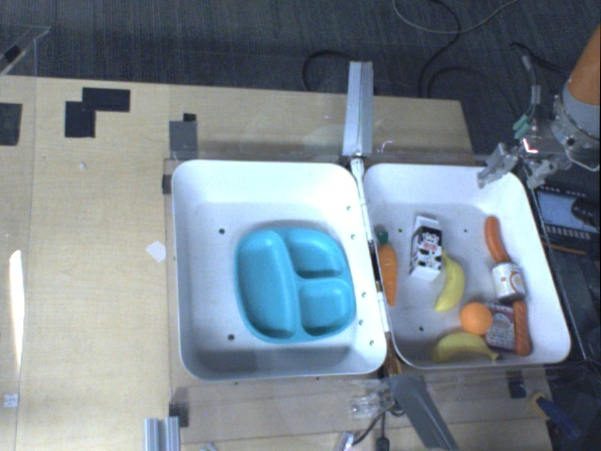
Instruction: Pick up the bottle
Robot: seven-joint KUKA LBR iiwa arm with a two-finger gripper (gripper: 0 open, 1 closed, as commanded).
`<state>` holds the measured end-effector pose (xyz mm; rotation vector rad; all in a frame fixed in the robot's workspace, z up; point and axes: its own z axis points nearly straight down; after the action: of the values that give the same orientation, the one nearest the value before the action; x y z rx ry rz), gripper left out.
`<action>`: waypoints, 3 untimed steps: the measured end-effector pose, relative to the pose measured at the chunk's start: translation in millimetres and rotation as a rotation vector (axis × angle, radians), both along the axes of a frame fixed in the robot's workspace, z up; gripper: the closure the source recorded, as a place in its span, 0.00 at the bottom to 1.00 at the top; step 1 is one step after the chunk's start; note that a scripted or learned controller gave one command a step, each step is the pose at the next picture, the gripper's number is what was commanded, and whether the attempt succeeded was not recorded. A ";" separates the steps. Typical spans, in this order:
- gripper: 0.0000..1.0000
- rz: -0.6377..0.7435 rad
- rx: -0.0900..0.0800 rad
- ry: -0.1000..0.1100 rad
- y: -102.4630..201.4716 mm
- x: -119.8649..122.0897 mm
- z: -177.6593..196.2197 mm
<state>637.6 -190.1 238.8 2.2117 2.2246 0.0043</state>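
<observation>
The bottle [427, 246], a small white container with black print, lies in the right bin [540, 346] near its middle, just left of a banana [453, 287]. My gripper [522, 154] hangs over the bin's far right corner, up and to the right of the bottle and well apart from it. The grey wrist with its orange band [586, 71] enters at the upper right edge. Nothing shows in the gripper's grasp.
A carrot [386, 267] lies by the right bin's left wall. Along the right side are a red sausage [495, 238], a small can [507, 281], an orange [476, 318], a second banana [462, 348] and a dark packet [502, 332]. The left bin holds a blue divided plate [293, 282].
</observation>
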 end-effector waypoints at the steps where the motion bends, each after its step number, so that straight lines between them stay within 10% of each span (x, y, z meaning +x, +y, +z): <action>1: 0.00 -0.010 0.000 -0.003 31.4 5.6 -151.2; 3: 0.00 -0.121 0.001 -0.001 70.2 33.0 -104.1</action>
<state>670.6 -119.9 134.7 2.3422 2.0858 0.0062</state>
